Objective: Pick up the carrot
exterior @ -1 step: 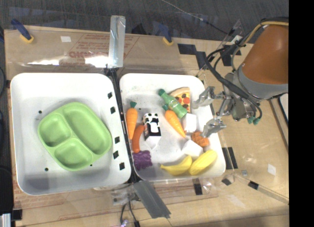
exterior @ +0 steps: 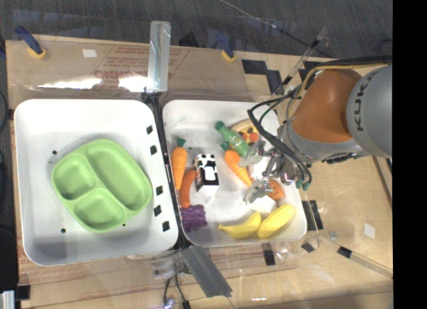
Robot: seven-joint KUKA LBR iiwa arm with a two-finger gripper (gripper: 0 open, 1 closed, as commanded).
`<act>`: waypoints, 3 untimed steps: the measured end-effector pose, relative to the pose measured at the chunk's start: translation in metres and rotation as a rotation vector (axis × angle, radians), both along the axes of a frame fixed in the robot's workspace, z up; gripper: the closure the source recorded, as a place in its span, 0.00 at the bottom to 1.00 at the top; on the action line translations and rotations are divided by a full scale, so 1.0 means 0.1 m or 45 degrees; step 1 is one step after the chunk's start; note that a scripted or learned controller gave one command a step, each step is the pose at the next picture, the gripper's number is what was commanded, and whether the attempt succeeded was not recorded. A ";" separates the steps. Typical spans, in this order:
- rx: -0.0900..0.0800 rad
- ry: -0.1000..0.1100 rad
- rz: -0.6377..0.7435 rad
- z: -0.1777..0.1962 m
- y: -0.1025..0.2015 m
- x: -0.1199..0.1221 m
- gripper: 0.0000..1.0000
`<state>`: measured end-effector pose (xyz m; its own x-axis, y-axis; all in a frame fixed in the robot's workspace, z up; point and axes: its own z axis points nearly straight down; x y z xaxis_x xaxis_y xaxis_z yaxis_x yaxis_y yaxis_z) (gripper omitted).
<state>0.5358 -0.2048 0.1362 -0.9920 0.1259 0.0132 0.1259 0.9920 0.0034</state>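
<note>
Bananas, two yellow ones, lie along the near wall of the right bin, with a purple grape bunch at the near left corner. Beyond them I see the end effector low over the right part of this bin; I cannot tell how it is set from this slant. One carrot lies tilted just left of it, apart from it as far as I can judge. A second carrot lies by the left wall, a small black-and-white toy between the two. A green bottle lies farther back. The left bin holds a green divided plate. Both bins sit on the surface.
</note>
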 end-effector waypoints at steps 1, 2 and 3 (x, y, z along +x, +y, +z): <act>-0.006 -0.018 0.154 -0.44 0.13 0.08 0.00; -0.007 -0.021 0.167 -0.33 0.16 0.10 1.00; -0.010 -0.026 0.523 1.11 -0.07 -0.47 1.00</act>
<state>0.4893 -0.2113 0.2470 -0.9598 -0.2807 -0.0067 -0.2807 0.9598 -0.0064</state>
